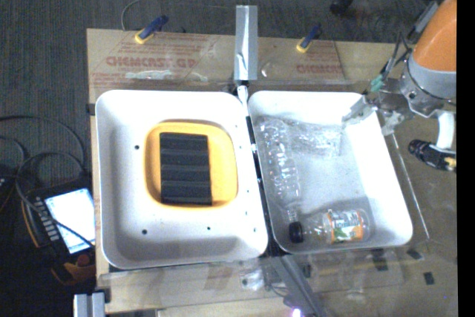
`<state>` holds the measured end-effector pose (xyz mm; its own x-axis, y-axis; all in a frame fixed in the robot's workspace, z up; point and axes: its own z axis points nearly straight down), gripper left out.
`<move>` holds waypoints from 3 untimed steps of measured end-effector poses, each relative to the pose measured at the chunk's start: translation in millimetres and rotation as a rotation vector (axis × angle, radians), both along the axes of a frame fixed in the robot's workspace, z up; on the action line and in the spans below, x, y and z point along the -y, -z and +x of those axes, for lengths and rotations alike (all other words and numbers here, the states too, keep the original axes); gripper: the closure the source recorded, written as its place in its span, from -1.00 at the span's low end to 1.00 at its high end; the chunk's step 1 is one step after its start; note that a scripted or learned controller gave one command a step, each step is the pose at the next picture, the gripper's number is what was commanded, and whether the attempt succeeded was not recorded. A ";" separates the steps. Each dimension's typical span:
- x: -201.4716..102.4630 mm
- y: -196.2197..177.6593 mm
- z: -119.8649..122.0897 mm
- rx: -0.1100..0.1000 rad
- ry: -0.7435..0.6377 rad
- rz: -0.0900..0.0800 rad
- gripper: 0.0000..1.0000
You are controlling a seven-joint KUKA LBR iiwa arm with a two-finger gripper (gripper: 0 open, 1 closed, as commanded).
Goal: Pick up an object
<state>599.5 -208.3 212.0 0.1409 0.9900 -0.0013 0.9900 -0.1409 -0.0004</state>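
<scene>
Clear plastic bottles (280,159) in right bin (393,193): light, slick, crushable; bottle w/ orange label (338,226) is easiest, grab mid-body. Gripper (369,102) at bin's far-right corner; can't tell jaws' state

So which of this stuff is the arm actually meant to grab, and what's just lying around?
For the job:
gripper
plastic bottle, right bin
clear bottle, same bin
yellow tray, left bin

Just lying about:
two clamps on the backboard
tablet on the floor
</scene>
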 end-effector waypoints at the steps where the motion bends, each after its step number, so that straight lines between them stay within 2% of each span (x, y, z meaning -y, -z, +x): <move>1: -33.2 -68.8 -29.1 0.001 -0.001 0.000 -1.00; 2: -42.5 -4.2 -116.3 -0.003 0.200 0.001 -1.00; 3: -16.1 58.7 -116.3 -0.003 -0.023 0.003 -1.00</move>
<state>483.2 -192.2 153.3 0.1183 0.9930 0.0015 0.9930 -0.1183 -0.0037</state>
